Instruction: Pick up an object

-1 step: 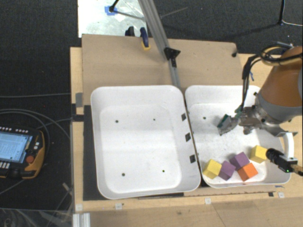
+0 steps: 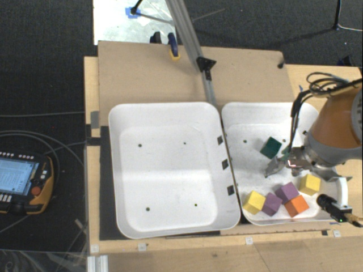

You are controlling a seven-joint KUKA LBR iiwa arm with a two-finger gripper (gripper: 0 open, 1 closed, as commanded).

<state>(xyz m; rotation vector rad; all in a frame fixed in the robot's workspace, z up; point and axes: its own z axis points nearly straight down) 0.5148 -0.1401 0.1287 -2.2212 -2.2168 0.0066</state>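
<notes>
My gripper [image 2: 275,166] hangs over the right bin [image 2: 244,130], open, with nothing between its fingers. A dark green block [image 2: 271,147] lies just up and left of the fingertips, apart from them. Below the gripper, near the bin's front wall, sits a cluster of blocks: a yellow one [image 2: 254,201], two purple ones [image 2: 272,204] [image 2: 287,191], an orange one [image 2: 296,206] and a second yellow one [image 2: 311,184] partly tucked under the wrist. The arm's orange band [image 2: 334,126] covers the bin's right side.
The left bin [image 2: 164,169] sits beside the right one, with their raised rims meeting in the middle. A slanted grey pole [image 2: 187,33] reaches the bench behind the bins. A teach pendant [image 2: 20,177] lies on the floor at far left.
</notes>
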